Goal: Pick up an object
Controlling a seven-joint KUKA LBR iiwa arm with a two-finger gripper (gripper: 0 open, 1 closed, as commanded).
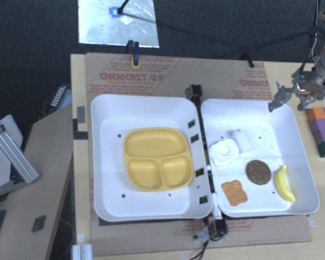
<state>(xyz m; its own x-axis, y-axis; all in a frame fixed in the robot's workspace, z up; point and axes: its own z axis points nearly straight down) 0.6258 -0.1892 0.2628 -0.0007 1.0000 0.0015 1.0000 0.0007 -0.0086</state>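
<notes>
A toast-shaped orange toy [234, 192] lies at the near edge of the right bin [300, 140], beside a brown cookie [258, 172] and yellow banana [283, 183]. The banana looks light, stiff and slippery; its middle seems the best hold. The gripper [284, 95] hovers open and empty over the far corner.

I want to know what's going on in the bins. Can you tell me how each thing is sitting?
Yellow tray: flat in the left bin, nothing in its compartments.
Banana: lying in the right bin.
Brown cookie: flat, beside the banana.
Toast: lying flat.
White items: resting together.
Gripper: above the right bin's far corner.
</notes>
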